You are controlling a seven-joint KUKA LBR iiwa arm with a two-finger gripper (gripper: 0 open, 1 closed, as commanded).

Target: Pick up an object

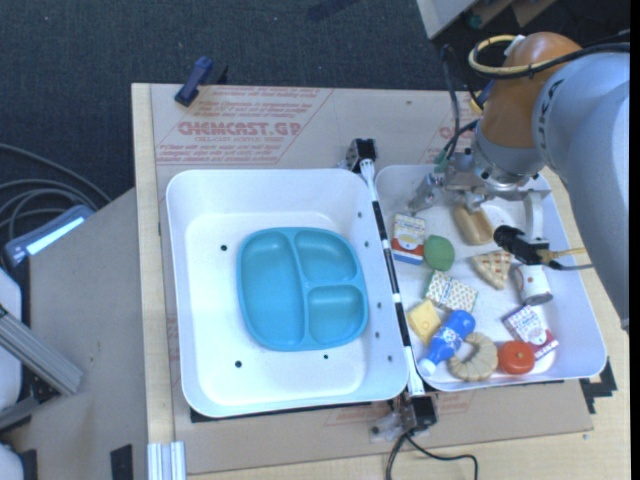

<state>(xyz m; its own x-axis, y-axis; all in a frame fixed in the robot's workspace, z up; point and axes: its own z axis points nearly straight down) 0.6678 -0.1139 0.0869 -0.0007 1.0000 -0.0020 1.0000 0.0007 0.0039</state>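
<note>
So I've got the tool (pixel 468 190) hanging low over the back of the right bin (pixel 580 353), right by a tan bread-roll-looking piece (pixel 472 224); from up here I honestly cannot tell how it's set. The roll sits a bit apart from the green ball (pixel 438 252) and the waffle wedge (pixel 493 267), so I'd go for that: drop straight down, centred across its narrow side, and lift slow. The blue tray (pixel 300 288) sits in the left bin.

Robotics lab: bench (pixel 250 118) with bins (pixel 190 208), loose cables (pixel 40 183), grey carpet.
</note>
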